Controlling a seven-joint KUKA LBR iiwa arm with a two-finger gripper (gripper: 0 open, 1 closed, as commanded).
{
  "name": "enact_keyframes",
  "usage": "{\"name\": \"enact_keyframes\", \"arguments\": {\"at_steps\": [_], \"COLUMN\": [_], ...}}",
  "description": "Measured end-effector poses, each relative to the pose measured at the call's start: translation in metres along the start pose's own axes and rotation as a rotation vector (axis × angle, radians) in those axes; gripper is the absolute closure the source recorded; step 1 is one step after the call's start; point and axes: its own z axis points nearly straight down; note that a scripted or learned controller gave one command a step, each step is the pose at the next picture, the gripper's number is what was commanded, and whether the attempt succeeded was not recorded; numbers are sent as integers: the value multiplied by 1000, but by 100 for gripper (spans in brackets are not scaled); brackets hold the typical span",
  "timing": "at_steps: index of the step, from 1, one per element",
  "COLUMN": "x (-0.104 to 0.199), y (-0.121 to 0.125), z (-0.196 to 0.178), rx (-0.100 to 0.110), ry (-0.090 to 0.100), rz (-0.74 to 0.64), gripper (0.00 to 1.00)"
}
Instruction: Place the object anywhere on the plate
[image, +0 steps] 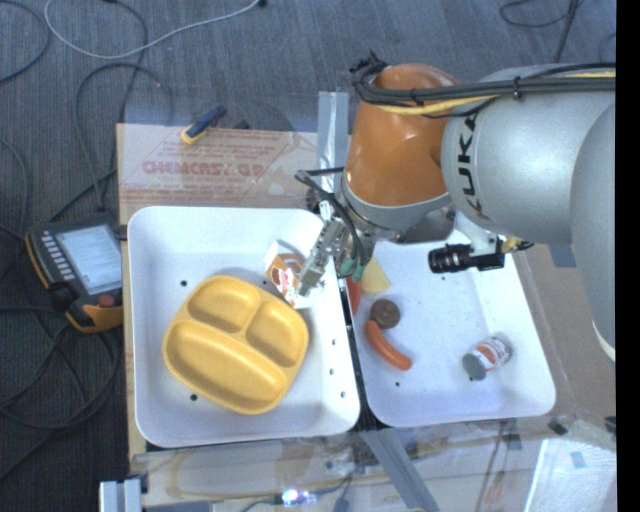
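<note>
While the gripper (312, 268) hangs over the left bin (150, 400), its fingers pinch a small white-and-orange carton (285, 268).
Carton sits just above the yellow plate (235, 345), at its upper right edge; hot dog (388, 346), brown puck (385, 314) and can (487, 356) lie in the right bin (520, 395).
</note>
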Motion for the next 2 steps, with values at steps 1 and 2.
{"name": "enact_keyframes", "arguments": {"at_steps": [1,2], "x": [0,-1], "y": [0,1], "z": [0,-9], "rx": [0,-2], "ry": [0,-1], "rz": [0,2], "gripper": [0,100]}}
